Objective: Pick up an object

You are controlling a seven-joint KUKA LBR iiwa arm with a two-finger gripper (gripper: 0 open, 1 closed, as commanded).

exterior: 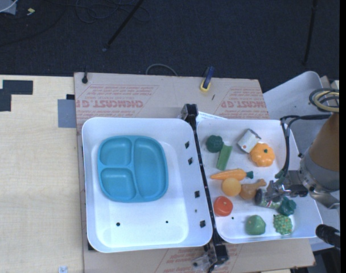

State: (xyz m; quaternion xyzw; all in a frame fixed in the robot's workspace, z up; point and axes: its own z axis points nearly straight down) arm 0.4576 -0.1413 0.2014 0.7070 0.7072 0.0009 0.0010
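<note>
The right bin (275, 128) holds several toy foods. My gripper (274, 195) is low over its right side, right next to a brown drumstick-shaped piece (251, 190) and just above-left of a dark teal piece (287, 207). Around it lie an orange ball (231, 186), a carrot (230, 174), a red tomato (222, 206), a green round piece (255, 225) and a light green broccoli (283, 224). Whether anything sits in the gripper is hidden by its own body.
Farther back in the right bin are a dark green piece (214, 143), a green cucumber (223, 157), a small grey can (248, 139) and an orange pumpkin (262, 155). The left bin (144, 232) holds a blue divided plate (132, 168). Black clips line the wall between the bins.
</note>
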